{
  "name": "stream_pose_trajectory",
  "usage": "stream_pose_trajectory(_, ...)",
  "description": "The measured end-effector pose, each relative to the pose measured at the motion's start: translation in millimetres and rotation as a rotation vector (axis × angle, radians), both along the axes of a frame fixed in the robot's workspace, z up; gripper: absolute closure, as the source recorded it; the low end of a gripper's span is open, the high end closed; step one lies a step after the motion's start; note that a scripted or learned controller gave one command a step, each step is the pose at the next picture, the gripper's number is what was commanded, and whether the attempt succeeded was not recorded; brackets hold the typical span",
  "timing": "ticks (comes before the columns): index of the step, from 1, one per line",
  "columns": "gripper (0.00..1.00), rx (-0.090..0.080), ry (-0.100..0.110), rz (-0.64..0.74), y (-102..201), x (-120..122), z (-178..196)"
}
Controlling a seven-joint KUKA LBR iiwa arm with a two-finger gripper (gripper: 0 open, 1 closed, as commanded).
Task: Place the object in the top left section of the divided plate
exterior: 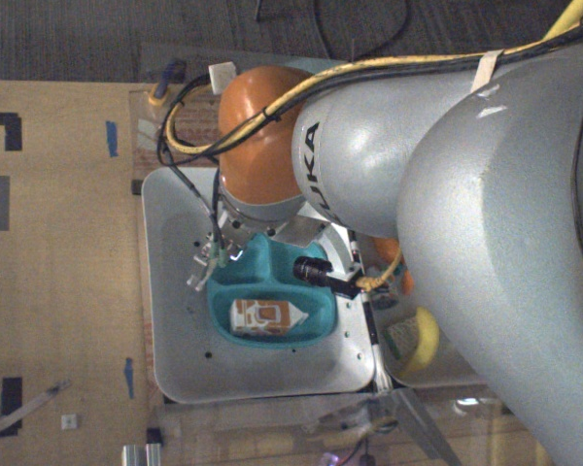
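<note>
A teal divided plate (316, 311) lies in the left white bin (175, 348). In its lower section rests a small orange and white carton (262, 316). The arm reaches in from the right, and its orange band and wrist cover the upper part of the plate. My gripper (206, 263) hangs just off the plate's upper left edge, close above the bin floor. Its pale fingers point down and left.
The right bin (437, 372) is mostly hidden by the arm; a yellow fruit (426, 336) and an orange object (394, 252) peek out there. A black cable connector (311, 271) sits over the plate. Blue tape marks the wooden bench at left.
</note>
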State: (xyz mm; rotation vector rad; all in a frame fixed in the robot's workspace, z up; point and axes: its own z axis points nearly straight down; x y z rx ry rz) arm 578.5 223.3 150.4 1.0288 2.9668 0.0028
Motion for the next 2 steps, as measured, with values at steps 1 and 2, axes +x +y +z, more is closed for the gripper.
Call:
stream_pose_trajectory(1, 0.00, 0.000, 0.000, 0.000, 0, 0, 0)
stream_pose_trajectory(2, 0.00, -0.001, 0.001, 0.133, -21, -19, 32)
